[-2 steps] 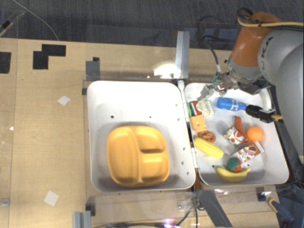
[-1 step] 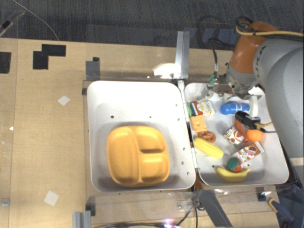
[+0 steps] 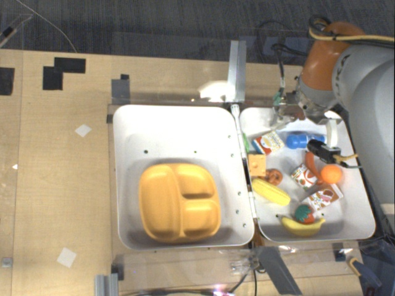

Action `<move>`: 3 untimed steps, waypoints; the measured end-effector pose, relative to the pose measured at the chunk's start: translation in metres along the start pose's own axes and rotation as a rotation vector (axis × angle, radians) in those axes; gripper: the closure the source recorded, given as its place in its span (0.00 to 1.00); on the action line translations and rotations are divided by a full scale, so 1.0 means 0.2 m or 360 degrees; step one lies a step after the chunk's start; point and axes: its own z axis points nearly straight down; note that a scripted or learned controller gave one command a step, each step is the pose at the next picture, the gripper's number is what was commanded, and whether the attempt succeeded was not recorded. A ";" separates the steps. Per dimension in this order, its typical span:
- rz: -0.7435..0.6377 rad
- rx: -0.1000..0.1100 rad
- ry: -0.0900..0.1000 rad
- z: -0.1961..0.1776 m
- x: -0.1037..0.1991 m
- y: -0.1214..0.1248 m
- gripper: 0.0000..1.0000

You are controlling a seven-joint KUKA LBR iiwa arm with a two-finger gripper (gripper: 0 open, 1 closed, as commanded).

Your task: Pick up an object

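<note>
I find nothing lifted yet. The jaws (image 3: pixel 289 111) sit at the right bin's (image 3: pixel 361 224) back edge; I cannot tell their state. The objects, including the orange (image 3: pixel 331 174) and banana (image 3: pixel 302 225), lie in that bin.
</note>
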 end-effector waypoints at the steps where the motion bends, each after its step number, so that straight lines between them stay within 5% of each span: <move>1: -0.0001 0.0001 0.0000 0.00 0.00 0.00 0.00; 2: 0.0251 0.0046 0.0001 0.13 0.10 -0.05 0.00; 3: 0.0241 0.0031 -0.0003 0.06 0.10 -0.03 1.00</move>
